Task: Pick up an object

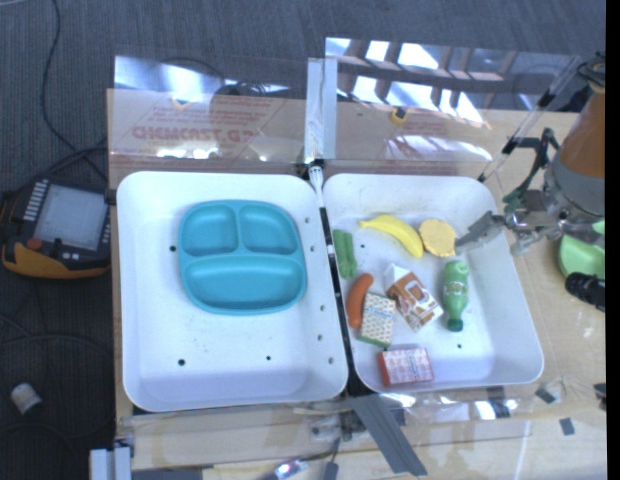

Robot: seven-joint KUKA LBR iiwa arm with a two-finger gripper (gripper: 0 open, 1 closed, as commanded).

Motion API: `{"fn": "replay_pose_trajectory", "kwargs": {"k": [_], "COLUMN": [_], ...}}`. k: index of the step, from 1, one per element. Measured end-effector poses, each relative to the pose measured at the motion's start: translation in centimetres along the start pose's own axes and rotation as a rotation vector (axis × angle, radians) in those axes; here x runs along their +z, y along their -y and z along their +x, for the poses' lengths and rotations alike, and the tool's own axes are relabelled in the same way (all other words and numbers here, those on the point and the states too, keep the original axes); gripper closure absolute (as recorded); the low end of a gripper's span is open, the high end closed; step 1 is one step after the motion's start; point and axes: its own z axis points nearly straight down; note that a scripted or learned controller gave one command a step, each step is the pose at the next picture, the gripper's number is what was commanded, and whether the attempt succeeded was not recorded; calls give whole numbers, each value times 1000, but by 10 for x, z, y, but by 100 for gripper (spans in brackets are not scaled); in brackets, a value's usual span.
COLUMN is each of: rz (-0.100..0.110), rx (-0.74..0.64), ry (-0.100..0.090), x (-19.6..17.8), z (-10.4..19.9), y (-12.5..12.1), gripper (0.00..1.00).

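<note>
The right bin (510, 298) holds several toy groceries. A yellow banana (393, 232) and a round yellow piece (437, 237) lie near its far side. A green bottle (454, 290) lies below them, next to a brown and white carton (413, 301). An orange sausage-shaped piece (358, 300), a green vegetable (344, 253), a pale packet (378, 320) and a red box (405, 365) are nearby. My gripper (493, 228) hangs over the bin's far right corner, just right of the round yellow piece, and touches none of the groceries.
The left bin (150, 348) holds a blue compartment plate (240, 256). A divider ridge (328, 268) separates the bins. A green object (582, 256) sits on the bench right of the right bin. Clear panels (390, 118) stand behind both bins.
</note>
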Motion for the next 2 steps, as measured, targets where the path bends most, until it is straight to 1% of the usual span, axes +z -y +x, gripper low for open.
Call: {"fn": "replay_pose_trajectory", "kwargs": {"k": [1, 2], "rz": [-5, -2], "rx": [-41, -41], "ry": [-6, -5], "x": [121, 114], "z": [-8, -8], "y": [4, 5], "gripper": [0, 100]}}
